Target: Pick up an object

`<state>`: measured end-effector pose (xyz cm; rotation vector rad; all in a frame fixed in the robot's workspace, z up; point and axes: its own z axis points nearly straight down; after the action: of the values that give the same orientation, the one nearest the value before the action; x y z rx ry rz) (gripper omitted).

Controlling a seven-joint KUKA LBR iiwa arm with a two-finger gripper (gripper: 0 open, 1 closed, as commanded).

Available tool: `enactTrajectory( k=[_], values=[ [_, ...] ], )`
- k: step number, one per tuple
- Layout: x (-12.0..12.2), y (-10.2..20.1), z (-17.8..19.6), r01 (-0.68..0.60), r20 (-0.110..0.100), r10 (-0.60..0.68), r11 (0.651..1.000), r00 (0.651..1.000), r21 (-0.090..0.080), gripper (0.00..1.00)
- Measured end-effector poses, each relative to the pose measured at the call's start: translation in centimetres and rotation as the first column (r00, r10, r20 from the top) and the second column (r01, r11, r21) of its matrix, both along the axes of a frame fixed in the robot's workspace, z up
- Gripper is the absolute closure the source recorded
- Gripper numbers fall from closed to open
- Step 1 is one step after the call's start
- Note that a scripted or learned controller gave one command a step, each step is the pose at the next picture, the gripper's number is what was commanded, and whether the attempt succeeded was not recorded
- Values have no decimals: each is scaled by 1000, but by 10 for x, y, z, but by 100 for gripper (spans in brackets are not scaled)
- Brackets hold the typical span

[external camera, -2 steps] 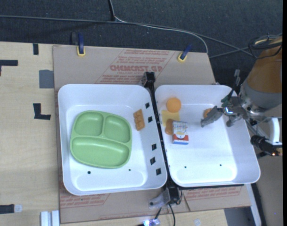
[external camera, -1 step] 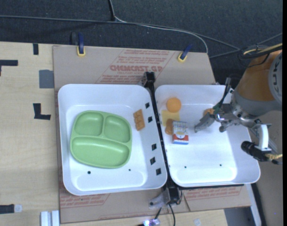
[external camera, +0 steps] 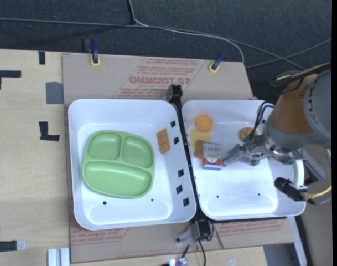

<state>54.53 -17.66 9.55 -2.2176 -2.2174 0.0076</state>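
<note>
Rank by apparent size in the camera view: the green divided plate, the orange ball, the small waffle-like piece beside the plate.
1. Green divided plate
2. Orange ball
3. Small waffle-like piece; close to the ball, so this order is uncertain.

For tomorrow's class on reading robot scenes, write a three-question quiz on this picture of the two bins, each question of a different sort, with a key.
1. True or false: the green plate lies in the right bin.
2. Multiple choice: what lies beside the plate in the left bin? A. a spoon B. small orange blocks C. a cup
3. Fill in: the gripper hangs over the ____ bin, near a small carton and an orange ball.

Key: 1 false; 2 B; 3 right.
</note>
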Motion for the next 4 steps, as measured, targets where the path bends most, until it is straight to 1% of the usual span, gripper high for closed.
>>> enactTrajectory(
  k=[1,2,3,4],
  values=[
    [1,0,-10,-1,8,1,1000,1000,-2,0],
    [2,-1,1,-1,12,1,1000,1000,-6,100],
    [8,9,52,-3,11,3,1000,1000,-1,100],
    [19,10,110,-3,13,3,1000,1000,-2,100]
  ],
)
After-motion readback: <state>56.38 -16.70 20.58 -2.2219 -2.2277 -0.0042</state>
